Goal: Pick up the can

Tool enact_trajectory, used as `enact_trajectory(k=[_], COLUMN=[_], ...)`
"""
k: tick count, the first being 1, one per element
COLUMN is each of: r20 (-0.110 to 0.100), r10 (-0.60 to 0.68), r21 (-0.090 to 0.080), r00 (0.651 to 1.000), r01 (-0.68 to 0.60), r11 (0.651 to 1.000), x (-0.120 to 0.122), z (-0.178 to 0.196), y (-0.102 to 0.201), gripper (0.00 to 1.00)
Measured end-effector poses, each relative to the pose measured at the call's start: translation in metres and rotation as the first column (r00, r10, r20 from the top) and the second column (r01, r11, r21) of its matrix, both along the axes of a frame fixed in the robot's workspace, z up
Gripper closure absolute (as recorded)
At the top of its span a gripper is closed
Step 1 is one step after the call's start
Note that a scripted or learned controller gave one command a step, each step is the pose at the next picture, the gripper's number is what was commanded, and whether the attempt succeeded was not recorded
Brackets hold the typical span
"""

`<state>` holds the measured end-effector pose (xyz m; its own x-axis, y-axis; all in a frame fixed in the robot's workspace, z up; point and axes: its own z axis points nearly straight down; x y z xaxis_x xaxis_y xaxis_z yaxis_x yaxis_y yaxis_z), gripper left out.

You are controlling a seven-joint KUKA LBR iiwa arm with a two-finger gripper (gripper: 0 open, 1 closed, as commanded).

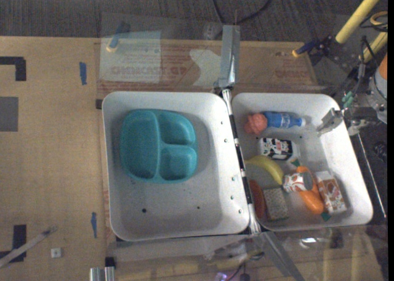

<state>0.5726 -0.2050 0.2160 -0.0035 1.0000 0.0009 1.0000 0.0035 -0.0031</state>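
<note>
**A:** Where is the gripper (328, 121) sitting?

**B:** It is hovering over the far right part of the right bin (360, 178), close to that bin's right wall. I cannot tell whether it is standing wide or narrow; the view is not showing that clearly.

**A:** And the can (297, 182)?

**B:** It is lying in the right bin, nearer the camera than the gripper and a little to its left, well apart from it. It is looking small and stubby, wearing a red and white label with a pale end, and it seems to be resting on its side.

**A:** What is crowding it?

**B:** A banana (266, 169) is lying just left of it. An orange carrot (312, 202) is touching it on the near side, and a brown juice carton (332, 195) is sitting just to its right, almost straight below the gripper in the view. A rough greenish sponge (276, 204) is resting nearer the camera, left of the carrot.

**A:** Anything level with the gripper?

**B:** To its left, a blue bottle (284, 119) is lying on its side, with a pinkish round fruit (255, 124) at its far end. A black-and-white patterned container (275, 147) is sitting between those and the banana.

**A:** The other bin?

**B:** The left bin (166, 218), far left of the gripper, is holding a teal divided plate (158, 145).
</note>
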Motion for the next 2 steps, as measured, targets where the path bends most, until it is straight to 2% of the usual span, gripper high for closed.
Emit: enact_trajectory(k=[1,2], r20=[0.005,0.004], r10=[-0.015,0.012], r21=[-0.002,-0.003], r00=[1.000,1.000], r01=[0.015,-0.012], r11=[1.000,1.000], x=[0.037,0.070], z=[-0.123,0.000], y=[0.035,-0.010], gripper=[0.00,0.00])
